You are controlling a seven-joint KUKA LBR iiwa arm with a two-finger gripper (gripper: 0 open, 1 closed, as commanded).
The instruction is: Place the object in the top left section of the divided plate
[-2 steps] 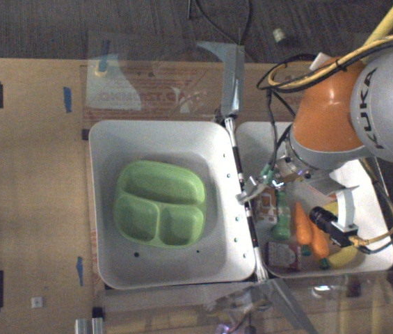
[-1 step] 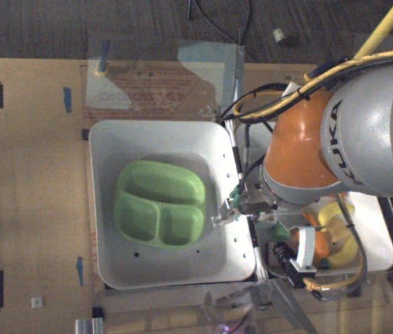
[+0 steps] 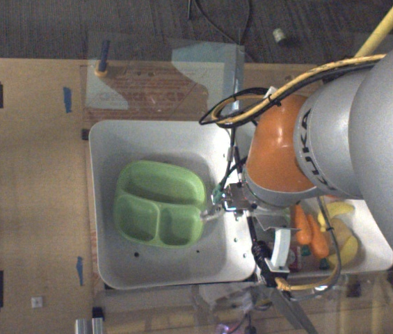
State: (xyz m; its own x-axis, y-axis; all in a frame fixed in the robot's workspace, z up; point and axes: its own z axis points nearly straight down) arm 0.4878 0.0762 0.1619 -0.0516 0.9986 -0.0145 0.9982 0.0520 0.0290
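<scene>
My gripper (image 3: 218, 204) hangs at the right rim of the green divided plate (image 3: 160, 202) — jaw state I cannot tell. The plate lies in the left white bin (image 3: 113, 256).

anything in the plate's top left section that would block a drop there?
Nothing visible. The green divided plate lies in the left bin, and all of its sections look bare, the top left one included. The arm hangs over the plate's right edge. Toy food lies in the right bin, partly hidden by the arm.

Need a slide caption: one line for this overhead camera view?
Arm reaches over two white bins, gripper at the green divided plate in the left bin.
</scene>
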